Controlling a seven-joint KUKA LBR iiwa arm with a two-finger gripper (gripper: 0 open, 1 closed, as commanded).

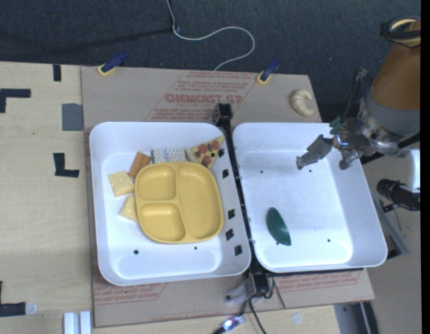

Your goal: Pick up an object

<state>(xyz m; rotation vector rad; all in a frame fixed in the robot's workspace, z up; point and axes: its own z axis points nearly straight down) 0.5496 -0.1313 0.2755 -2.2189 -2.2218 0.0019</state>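
With open, empty pincer [326, 152] at two o'clock of right white bin [309, 256], descend toward six o'clock, straddling small dark-green oval object [277, 227].

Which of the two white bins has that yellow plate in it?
The left bin holds the yellow divided plate; the right bin has just a dark green object.

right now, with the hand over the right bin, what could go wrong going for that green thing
1. The green object lies low and flat on the right bin's floor, so the hand may close above it or slide off.
2. It sits toward the bin's near wall; a slanted approach could bump the rim.
3. The hand is well away from it, so a small aiming error could miss.
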